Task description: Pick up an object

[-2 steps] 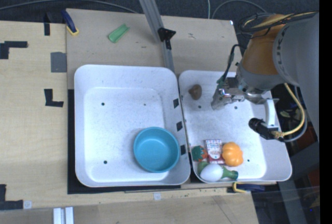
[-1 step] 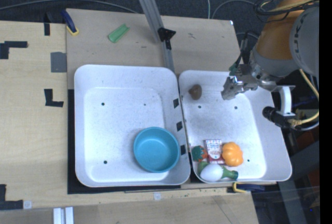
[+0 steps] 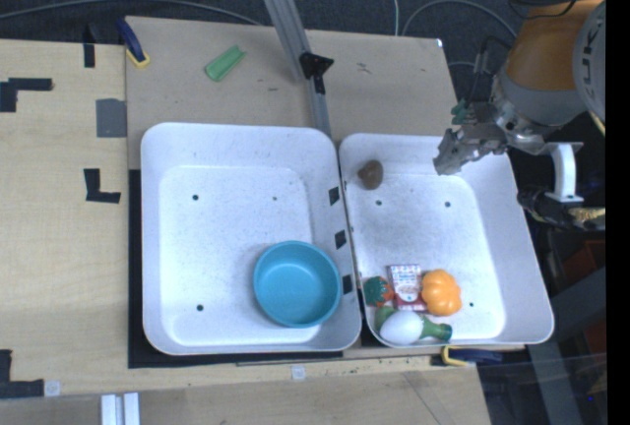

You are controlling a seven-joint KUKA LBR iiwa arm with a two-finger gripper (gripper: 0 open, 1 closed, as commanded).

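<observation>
In the right bin [image 3: 492,246], a small brown lump [image 3: 370,174] lies near the far left corner. Along the near edge sit an orange pumpkin-like toy [image 3: 440,291], a red and white packet [image 3: 405,284], a white egg-shaped object [image 3: 401,327] and a green piece [image 3: 375,292]. A blue bowl [image 3: 296,282] rests in the left bin [image 3: 197,216] at its near right. My gripper [image 3: 455,155] hangs over the far right edge of the right bin, well apart from every object, with nothing between its fingers that I can see.
A green block [image 3: 224,63] lies on the bench behind the left bin. A grey metal bar [image 3: 285,10] slants down to the gap between the bins. Cables run across the back of the bench.
</observation>
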